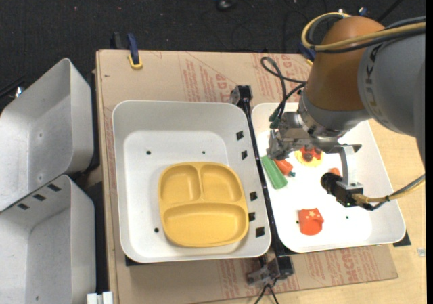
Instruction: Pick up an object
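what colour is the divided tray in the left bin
Yellow. The tray shows plainly in the camera view, lying flat in the left bin.

A divided tray point(203, 204) lies in the left bin point(128, 160), toys point(310, 221) in the right bin point(379, 181).

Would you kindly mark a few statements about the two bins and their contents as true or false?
1. The yellow divided tray lies in the left bin. True.
2. The green object lies in the left bin. False: it lies in the right bin, near its left wall.
3. The gripper hangs over the right bin. True.
4. The red-orange object is clamped in the gripper. False: it lies apart on the bin floor, nearer the front.
5. The yellow tray has a single undivided well. False: it has three compartments.
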`<state>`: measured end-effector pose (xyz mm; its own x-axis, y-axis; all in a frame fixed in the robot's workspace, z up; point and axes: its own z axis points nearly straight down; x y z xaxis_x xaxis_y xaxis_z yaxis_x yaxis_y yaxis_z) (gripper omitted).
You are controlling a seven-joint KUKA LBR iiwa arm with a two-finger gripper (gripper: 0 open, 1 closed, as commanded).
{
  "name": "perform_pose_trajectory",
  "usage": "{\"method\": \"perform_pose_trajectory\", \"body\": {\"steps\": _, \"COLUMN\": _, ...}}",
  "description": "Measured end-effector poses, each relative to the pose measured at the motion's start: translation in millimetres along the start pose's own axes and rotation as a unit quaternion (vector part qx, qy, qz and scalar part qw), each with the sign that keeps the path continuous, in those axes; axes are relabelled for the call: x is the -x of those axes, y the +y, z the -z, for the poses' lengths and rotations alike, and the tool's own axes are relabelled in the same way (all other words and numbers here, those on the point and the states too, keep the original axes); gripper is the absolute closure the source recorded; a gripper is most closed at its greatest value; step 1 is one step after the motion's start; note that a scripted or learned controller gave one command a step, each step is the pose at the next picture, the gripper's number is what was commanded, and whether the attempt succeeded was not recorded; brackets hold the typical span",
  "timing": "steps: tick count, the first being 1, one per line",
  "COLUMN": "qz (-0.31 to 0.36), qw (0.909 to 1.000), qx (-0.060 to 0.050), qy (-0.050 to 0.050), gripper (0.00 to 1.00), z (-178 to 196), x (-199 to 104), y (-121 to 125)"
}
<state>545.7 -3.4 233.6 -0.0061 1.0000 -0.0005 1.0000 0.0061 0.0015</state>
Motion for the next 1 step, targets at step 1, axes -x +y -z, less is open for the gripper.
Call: {"method": "perform_pose_trajectory", "body": {"steps": 1, "qz": 0.001, "qw": 1.0000, "qx": 0.000, "qy": 0.001, "gripper": 1.00, "z": -4.1, "x": -59.9, "y": 21.2}}
